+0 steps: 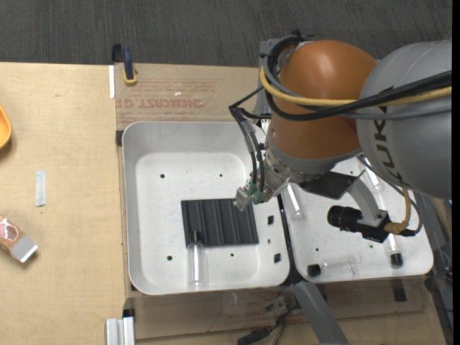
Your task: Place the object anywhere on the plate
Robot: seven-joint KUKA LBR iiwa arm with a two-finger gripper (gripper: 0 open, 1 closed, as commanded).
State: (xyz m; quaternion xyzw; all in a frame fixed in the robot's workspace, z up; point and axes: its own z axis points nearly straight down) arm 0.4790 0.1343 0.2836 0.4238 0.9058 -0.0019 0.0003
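Left shallow white bin (133, 214): a dark ribbed rectangular plate (219, 221) lies flat near its middle. A clear plastic tube (195, 264) lies just below the plate's lower-left corner, its upper end at or touching the plate edge, its length roughly in line with the ribs. The grey arm's gripper (246, 197) hangs at the plate's upper-right corner, close over the surface. Open or closed: cannot tell, the tip is small and blurred, and nothing can be made out in its hold. The tube, taken as the task's object, sits down-left of the claw on the diagonally opposite corner, well apart and not yet on the plate. Step in hand, by judgement: getting to the tube for a pick. To do it well, cross over the plate, centre above the tube's mid-length, and close across its narrow width; a smooth round body will likely roll or slip if caught off-centre. Lay it along the ribs so it settles. The right white bin (417, 254) holds more clear tubing (338, 267).
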